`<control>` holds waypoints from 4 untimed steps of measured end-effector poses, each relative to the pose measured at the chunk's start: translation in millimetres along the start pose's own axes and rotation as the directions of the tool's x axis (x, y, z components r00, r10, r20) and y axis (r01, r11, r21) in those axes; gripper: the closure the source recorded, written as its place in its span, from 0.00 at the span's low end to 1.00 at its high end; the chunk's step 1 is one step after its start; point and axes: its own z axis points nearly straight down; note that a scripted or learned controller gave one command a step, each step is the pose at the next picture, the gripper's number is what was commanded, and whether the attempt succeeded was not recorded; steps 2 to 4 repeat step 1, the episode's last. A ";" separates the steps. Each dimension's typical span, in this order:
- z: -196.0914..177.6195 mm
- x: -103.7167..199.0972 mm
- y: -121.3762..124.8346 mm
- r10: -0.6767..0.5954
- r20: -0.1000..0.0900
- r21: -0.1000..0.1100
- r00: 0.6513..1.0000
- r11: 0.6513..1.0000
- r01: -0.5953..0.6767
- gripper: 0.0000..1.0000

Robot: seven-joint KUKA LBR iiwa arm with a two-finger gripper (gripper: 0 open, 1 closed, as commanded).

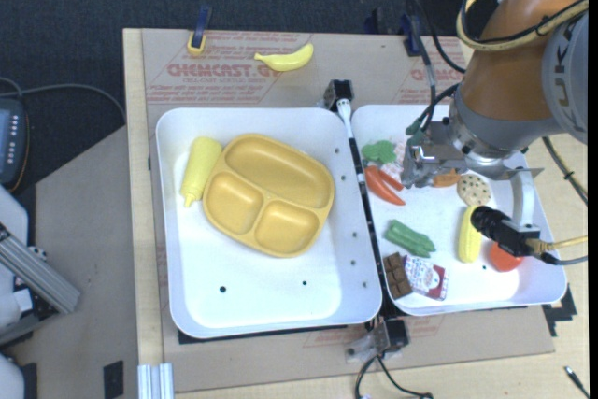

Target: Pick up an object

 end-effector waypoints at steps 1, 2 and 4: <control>20.1 -0.3 -9.4 0.002 -0.001 0.007 1.000 1.000 -0.002 1.00; 20.1 -0.3 -9.4 0.002 -0.001 0.007 1.000 1.000 -0.002 1.00; 20.1 -0.3 -9.4 0.002 -0.001 0.007 1.000 1.000 -0.002 1.00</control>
